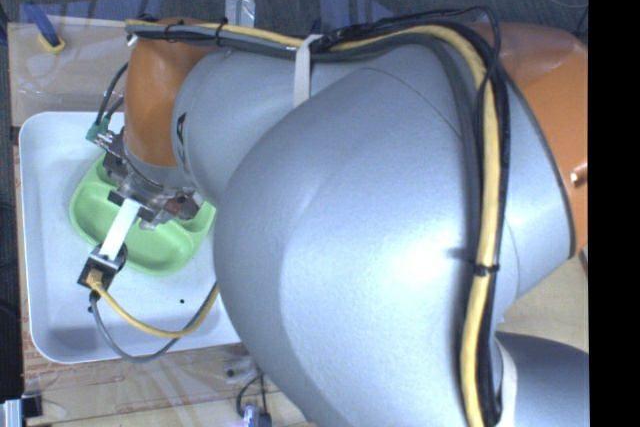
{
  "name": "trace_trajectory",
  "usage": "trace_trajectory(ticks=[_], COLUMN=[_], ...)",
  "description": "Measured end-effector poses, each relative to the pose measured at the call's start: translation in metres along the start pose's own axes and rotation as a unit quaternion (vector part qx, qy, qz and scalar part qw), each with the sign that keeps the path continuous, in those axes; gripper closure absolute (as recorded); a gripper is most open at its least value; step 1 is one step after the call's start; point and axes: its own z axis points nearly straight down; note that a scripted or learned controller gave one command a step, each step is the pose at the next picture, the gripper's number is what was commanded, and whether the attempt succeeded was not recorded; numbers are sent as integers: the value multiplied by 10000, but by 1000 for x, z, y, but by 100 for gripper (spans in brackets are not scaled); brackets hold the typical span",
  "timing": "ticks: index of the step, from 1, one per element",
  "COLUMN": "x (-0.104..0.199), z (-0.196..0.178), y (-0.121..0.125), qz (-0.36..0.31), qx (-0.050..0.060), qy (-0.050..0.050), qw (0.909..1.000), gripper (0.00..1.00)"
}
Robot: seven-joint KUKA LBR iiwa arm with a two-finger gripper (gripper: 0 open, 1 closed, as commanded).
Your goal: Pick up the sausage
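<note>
Grey arm [400,245] blocks most of my view; beneath the gripper [150,205], whose state I cannot tell, sits a green bowl [160,250] in the white bin [45,245].

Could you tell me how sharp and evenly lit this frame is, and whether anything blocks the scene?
Camera view: the grey arm looms close to the lens and hides much of the bench; light is soft and even, with a mild sheen on the arm; the green dish and white bin are reasonably sharp.
</note>
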Motion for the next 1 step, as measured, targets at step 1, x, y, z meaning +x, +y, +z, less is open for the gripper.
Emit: trace_trajectory(ticks=[1], x=[40], z=[-86], y=[34], qz=[-53], qx=[-10], qy=[21], qw=[10000], gripper=[100])
